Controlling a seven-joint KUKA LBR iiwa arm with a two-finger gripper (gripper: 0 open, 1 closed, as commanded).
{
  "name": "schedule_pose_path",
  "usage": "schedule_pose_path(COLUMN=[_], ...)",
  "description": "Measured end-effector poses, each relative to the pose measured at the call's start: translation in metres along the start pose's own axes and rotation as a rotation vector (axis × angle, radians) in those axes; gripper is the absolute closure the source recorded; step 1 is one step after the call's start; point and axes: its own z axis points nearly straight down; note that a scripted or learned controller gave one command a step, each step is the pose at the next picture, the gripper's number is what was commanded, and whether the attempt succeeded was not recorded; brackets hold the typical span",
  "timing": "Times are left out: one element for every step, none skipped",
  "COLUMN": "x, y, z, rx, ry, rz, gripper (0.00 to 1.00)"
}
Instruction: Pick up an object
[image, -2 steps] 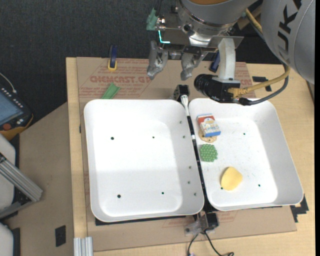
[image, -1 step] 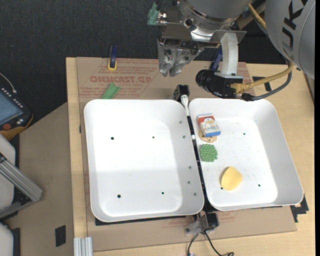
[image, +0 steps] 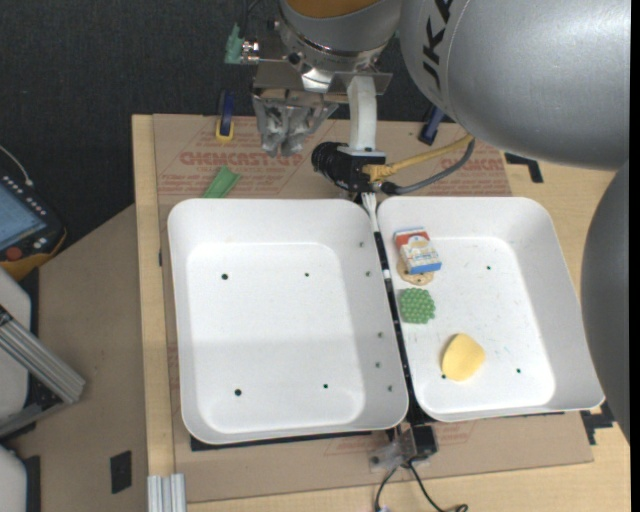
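Note:
My gripper (image: 283, 128) hangs high above the cardboard behind the left bin (image: 200, 300), and I see nothing held in it. The right bin (image: 540, 300) holds three objects near its left side. A small white carton with red and blue print (image: 417, 252) lies at the upper left. Below it sits a round green bumpy piece (image: 417, 306). A yellow rounded object (image: 462, 357) rests lower down, toward the bin's front.
A green clip (image: 220, 182) lies on the cardboard (image: 160, 160) behind the left bin. A black fitting with a yellow cable (image: 345, 165) sits between the bins' back edges. The arm's grey body (image: 530, 70) looms over the right bin's back corner.

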Motion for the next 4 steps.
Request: schedule_pose_path(x=[-0.058, -0.005, -0.002, -0.002], y=[-0.106, -0.083, -0.037, -0.039], z=[-0.046, -0.137, -0.046, -0.052], rx=[-0.008, -0.022, -0.001, -0.009], ry=[0.004, 0.008, -0.001, 0.002], rz=[0.006, -0.002, 0.005, 0.004], gripper=[1.0, 1.0, 1.0, 0.0])
